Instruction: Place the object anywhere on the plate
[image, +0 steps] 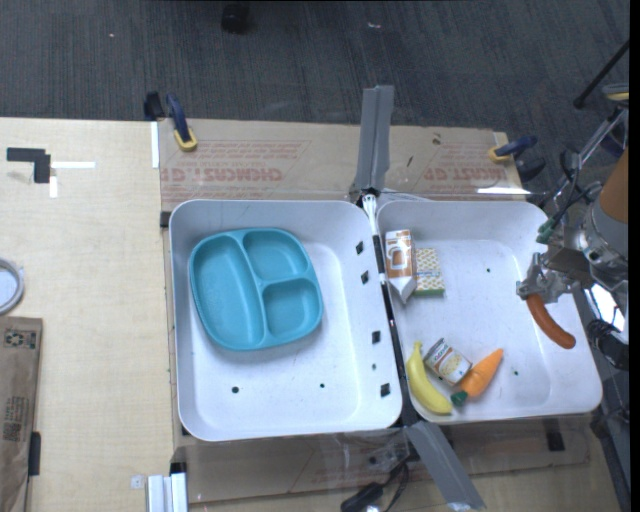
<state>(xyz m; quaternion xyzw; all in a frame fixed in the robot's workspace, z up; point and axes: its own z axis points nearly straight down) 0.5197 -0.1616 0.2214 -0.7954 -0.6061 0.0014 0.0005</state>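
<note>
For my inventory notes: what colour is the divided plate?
Light blue plate, seen clearly in the camera view.

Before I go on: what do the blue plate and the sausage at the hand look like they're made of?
Blue plate: likely moulded plastic, one even turquoise colour, three compartments with rounded ridges, a soft matte sheen. Sausage: probably toy plastic or rubber, smooth, uniform reddish-orange with a slight gloss; it hangs at the hand, though the grip itself is hard to make out.

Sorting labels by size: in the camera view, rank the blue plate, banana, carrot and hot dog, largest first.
1. Blue plate, by far the largest.
2. Banana.
3. Carrot and hot dog: look about alike, so left unranked.
</note>
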